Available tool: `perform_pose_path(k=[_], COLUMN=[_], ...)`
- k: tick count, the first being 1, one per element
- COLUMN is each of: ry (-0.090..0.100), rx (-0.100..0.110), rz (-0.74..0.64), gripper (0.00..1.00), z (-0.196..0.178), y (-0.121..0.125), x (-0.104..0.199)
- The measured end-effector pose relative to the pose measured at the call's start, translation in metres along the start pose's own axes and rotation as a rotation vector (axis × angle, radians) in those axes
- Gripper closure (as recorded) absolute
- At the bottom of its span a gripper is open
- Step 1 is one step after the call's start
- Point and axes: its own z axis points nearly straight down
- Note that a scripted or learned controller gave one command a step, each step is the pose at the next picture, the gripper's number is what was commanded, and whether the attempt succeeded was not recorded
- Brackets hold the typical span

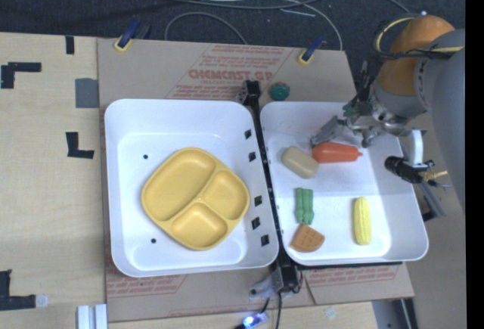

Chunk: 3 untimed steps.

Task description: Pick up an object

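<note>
Lying in the right bin (pixel 393 240), an orange-red carrot (pixel 336 153) sits just under the hand (pixel 342 131); whether it is grasped or released cannot be told. Nearby lie a beige potato (pixel 299 162), green pod (pixel 304 205), waffle (pixel 307 238) and corn (pixel 362 220). A yellow divided plate (pixel 196 197) fills the left bin (pixel 125 169).

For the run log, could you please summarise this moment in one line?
gripper: over right bin | nearest: red sausage | grasp: unconfirmed | yellow plate: left bin
</note>
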Motion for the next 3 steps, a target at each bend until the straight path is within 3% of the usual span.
perform_pose_path(k=[1,3], ry=[0.000,0.001], rx=[-0.003,-0.008], rz=[-0.001,0.000], gripper=[1.00,1.00], z=[-0.013,-0.137], y=[0.001,0.004], x=[0.001,0.009])
